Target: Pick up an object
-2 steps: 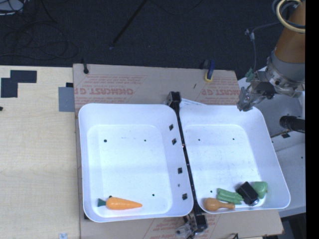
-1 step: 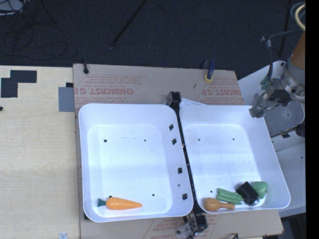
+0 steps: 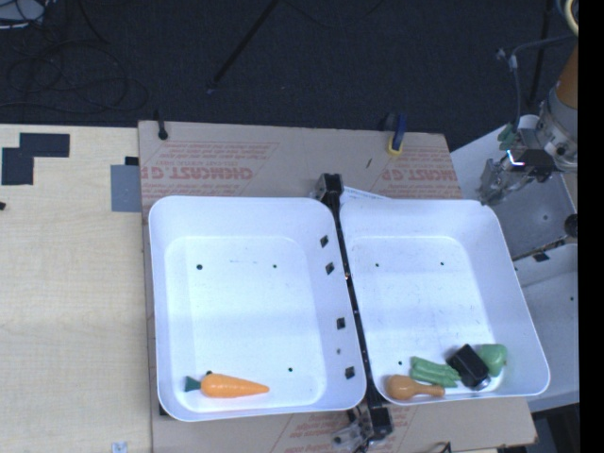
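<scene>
Camera view: two white bins; left bin point(image 3: 236, 300) holds one smooth tapered orange carrot point(image 3: 232, 386) at its near edge. Right bin's point(image 3: 434, 291) near corner: one green pod point(image 3: 434, 372), one black block point(image 3: 469, 365), one orange pear-shape point(image 3: 411, 388), one green lump point(image 3: 493, 355). Gripper point(image 3: 498, 179) beyond that bin's far right corner; its state I cannot tell.

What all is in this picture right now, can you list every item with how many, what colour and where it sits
white shallow plastic bins: two, white, side by side on the cardboard sheet
orange toy carrot with green top: one, orange, left bin, near front edge
green toy vegetable pieces: about two, green, right bin, front right corner
black small block-shaped object: one, black, lying on the green pieces
tan pear-shaped toy: one, orange-tan, right bin, front edge, beside the green pieces
brown printed cardboard sheet: one, brown, under both bins
blue-and-yellow clamp: one, cardboard's far edge
robot gripper: one, grey, above the right bin's far right corner, outside it
</scene>
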Robot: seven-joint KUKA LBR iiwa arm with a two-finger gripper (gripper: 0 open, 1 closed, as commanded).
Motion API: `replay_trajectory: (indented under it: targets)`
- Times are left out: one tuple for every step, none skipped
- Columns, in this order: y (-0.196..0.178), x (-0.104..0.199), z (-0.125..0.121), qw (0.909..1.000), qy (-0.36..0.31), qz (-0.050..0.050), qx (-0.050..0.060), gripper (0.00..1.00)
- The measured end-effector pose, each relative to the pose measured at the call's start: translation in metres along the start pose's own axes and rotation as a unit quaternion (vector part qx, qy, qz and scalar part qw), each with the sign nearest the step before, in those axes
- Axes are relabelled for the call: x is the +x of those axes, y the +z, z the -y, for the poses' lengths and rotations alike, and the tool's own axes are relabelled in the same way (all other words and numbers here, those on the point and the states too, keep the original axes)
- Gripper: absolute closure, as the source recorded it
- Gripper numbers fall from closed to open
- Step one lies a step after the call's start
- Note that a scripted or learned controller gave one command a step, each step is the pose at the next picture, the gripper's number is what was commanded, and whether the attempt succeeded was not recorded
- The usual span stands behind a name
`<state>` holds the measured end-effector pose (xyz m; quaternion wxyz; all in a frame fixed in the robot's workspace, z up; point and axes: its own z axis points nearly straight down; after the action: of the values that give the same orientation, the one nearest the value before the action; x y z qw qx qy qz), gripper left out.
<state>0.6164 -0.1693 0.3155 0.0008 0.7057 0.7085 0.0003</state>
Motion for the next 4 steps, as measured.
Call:
replay_trajectory:
  targets:
    - [0.016,-0.007,-0.029,1.0,0.0,0.001,0.001,1.0]
    - [-0.03,0.001,-0.028,1.0,0.001,0.0,-0.001,1.0]
    - [-0.012,-0.046,-0.027,1.0,0.003,0.001,0.002,1.0]
    - [-0.042,-0.045,-0.027,1.0,0.002,0.0,0.0,1.0]
